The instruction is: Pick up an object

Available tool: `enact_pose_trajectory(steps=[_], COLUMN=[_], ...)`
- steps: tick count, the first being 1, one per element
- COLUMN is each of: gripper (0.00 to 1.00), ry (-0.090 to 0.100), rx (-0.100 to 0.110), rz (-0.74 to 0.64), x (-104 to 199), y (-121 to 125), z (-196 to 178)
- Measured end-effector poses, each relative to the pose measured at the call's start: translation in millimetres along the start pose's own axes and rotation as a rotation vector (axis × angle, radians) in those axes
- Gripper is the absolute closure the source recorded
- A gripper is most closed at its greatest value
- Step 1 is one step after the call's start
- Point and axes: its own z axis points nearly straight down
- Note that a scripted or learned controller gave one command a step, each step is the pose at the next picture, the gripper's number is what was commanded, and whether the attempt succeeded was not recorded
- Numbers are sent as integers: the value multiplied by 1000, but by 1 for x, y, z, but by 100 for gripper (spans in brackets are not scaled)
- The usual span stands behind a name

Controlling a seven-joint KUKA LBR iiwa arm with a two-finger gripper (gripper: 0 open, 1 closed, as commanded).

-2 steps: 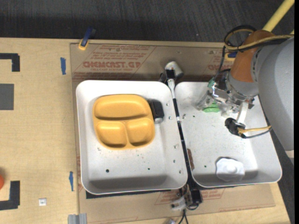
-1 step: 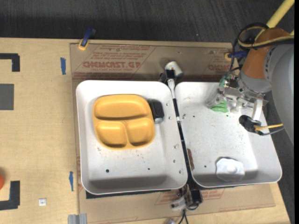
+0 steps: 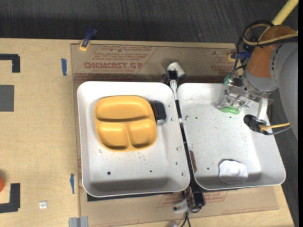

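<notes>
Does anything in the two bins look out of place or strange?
Nothing looks spilled or damaged. The yellow divided plate lies flat in the left bin, and a white crumpled object rests in the right bin.

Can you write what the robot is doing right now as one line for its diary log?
gripper: low at right bin far corner, over green object | grasp: unclear | white object: right bin | yellow tray: left bin

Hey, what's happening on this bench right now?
A robot arm reaches in from the right, and its gripper is down in the far corner of the right bin, over a small green thing. A white lump lies near that bin's front edge. In the left bin sit a yellow divided tray and a small dark object beside it.
</notes>
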Motion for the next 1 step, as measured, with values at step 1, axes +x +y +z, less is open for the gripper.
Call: enact_pose_trajectory(steps=[1], gripper=[100], ry=[2], rx=[8], rz=[259], x=[4], y=[-48], z=[-50])
